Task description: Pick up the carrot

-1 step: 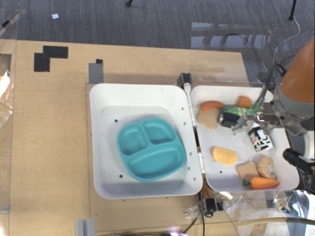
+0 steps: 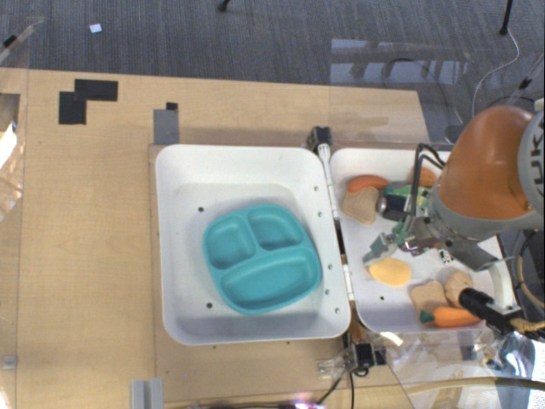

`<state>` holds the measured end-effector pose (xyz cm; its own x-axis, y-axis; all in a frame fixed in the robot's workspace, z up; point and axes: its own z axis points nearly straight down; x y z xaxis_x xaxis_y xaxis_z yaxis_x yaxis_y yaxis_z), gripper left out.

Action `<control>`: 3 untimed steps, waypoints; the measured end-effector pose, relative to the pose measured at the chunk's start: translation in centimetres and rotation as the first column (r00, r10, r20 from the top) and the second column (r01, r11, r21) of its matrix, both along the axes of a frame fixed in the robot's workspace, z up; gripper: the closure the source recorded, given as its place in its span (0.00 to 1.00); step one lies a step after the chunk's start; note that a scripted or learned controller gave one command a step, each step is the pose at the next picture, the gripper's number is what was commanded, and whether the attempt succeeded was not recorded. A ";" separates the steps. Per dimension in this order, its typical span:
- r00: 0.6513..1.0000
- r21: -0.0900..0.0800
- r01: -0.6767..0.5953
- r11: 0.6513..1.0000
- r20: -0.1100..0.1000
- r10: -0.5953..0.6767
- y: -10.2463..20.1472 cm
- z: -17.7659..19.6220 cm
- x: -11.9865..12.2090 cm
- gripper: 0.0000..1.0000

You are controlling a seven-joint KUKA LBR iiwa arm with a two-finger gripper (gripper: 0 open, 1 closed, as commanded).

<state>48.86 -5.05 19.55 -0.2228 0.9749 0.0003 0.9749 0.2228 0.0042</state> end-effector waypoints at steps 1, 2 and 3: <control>0.977 -0.002 -0.213 0.977 -0.001 0.213 -3.9 -7.2 -0.1 0.00; 0.998 0.001 0.055 0.998 0.005 -0.055 -4.9 -10.7 0.2 0.00; 0.999 0.002 0.049 0.999 0.017 -0.049 -4.7 -9.4 0.6 1.00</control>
